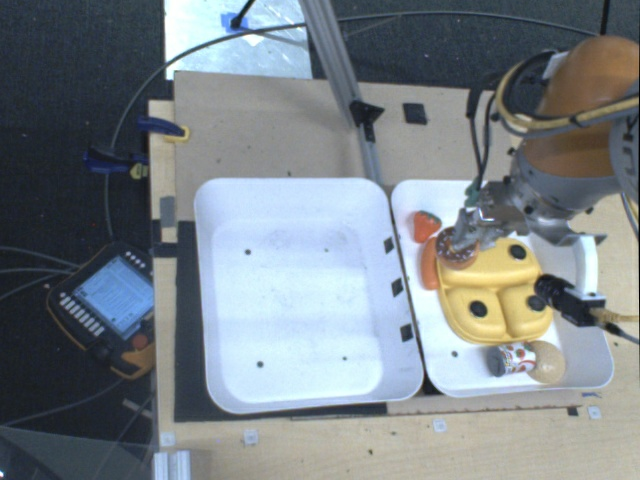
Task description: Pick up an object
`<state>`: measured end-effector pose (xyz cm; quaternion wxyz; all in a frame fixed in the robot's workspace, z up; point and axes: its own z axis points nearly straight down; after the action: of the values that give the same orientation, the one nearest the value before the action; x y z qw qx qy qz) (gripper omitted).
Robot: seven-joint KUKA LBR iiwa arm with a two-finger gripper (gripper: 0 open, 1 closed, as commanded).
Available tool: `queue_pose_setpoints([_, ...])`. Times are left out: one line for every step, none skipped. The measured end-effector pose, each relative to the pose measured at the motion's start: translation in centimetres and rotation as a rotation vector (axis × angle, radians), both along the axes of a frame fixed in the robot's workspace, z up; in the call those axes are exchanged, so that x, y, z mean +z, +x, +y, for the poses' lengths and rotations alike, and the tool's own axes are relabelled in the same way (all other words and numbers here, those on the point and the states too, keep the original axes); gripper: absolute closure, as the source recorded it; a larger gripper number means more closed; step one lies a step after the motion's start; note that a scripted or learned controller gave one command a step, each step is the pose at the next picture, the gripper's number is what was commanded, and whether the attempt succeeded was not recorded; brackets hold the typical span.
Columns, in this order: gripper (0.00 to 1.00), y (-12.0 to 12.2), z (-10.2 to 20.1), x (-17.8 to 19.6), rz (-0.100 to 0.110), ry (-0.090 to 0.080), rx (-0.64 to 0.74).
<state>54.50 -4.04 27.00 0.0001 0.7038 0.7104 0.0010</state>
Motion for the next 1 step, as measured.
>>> queue_pose_setpoints([1.00,0.90,4.38,-0.64,0.000,0.000,0.000])
